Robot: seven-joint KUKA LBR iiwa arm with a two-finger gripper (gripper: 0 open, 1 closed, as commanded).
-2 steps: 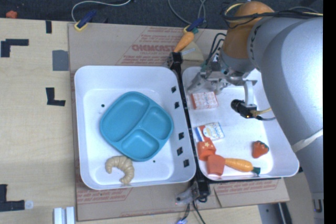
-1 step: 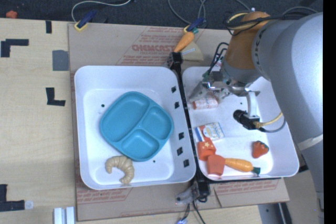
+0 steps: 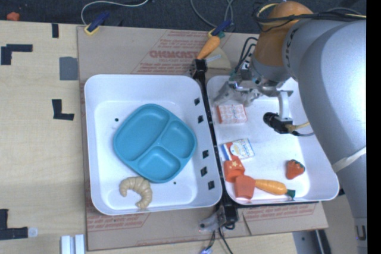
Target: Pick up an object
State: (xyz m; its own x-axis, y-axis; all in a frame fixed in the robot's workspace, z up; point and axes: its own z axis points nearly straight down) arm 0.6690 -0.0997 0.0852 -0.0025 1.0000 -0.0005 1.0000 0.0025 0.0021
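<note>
My gripper (image 3: 237,90) hangs over the back left corner of the right bin (image 3: 315,154), just above a pale pink packet (image 3: 230,113). Nearer the front of that bin lie a small blue and white carton (image 3: 239,149), two orange cups (image 3: 239,179), a toy carrot (image 3: 271,187) and a red strawberry (image 3: 294,169). The grey arm with its orange band (image 3: 284,12) comes in from the right and covers the bin's back right part.
The left bin (image 3: 98,128) holds a blue divided plate (image 3: 155,142) and a croissant (image 3: 137,190) at its front. A second toy carrot (image 3: 208,46) lies on the cardboard behind the bins. Cables run across the floor at the back.
</note>
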